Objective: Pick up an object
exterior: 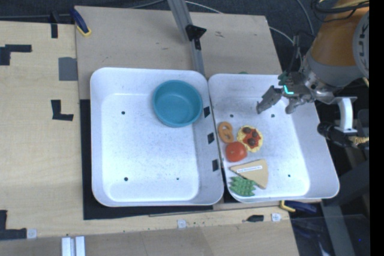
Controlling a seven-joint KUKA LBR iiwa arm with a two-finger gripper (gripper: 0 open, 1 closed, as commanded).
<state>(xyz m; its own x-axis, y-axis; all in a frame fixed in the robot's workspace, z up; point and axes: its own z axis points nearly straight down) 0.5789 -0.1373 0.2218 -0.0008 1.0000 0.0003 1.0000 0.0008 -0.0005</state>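
Observation:
The right bin [300, 147] holds a cluster of toy foods along its left side: a pretzel [225, 131], a small pizza-like piece [250, 137], a red tomato [236, 151], a tan sandwich wedge [252, 171] and a green leafy piece [242, 186]. My gripper [278, 102] hovers over the upper part of the right bin, up and to the right of the foods. Its two dark fingers are spread apart with nothing between them.
A blue bowl [177, 103] sits in the upper right corner of the left bin [120, 147]. A slanted metal pole [180, 6] runs down to the gap between the bins. Cables loop behind the right bin.

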